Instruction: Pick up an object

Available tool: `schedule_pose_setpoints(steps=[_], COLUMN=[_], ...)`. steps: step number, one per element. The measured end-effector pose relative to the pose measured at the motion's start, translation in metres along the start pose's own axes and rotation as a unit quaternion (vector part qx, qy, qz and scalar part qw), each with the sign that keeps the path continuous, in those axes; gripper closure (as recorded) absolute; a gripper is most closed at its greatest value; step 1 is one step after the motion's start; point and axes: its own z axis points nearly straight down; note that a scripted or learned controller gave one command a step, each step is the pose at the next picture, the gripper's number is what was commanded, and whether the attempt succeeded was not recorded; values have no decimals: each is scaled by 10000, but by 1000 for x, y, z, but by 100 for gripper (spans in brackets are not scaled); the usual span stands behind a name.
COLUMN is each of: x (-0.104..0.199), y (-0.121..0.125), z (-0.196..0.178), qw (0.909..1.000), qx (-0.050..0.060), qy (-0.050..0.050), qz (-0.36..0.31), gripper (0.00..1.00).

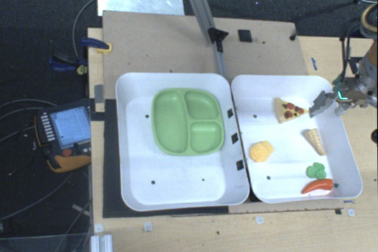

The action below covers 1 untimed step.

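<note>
White plastic forms the right bin (352, 157), where the gripper (322, 104) hovers at its two o'clock edge, jaws apart on nothing. Just beside it at nine o'clock lies a toy pizza slice (287, 110); a green divided plate (188, 121) sits in the left bin (133, 144).

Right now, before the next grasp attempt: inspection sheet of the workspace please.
Surface: bench bears left bin and right bin, side by side.
Job's things: in the right bin, pizza slice, yellow piece, cone, green piece, red sausage.
Clutter: green divided plate in the left bin.
Grippers: gripper at the right bin's upper right, beside the pizza slice; nothing seen held.
Cables: cable loops on the floor.
Surroundings: handheld pendant at left.
</note>
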Motion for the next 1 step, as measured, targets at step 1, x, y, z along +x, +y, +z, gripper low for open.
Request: schedule_pose_setpoints(steps=[1], x=[0], y=[1], z=[-1], qw=[10000], qx=[-11], qy=[-2], qz=[-1], gripper=[0])
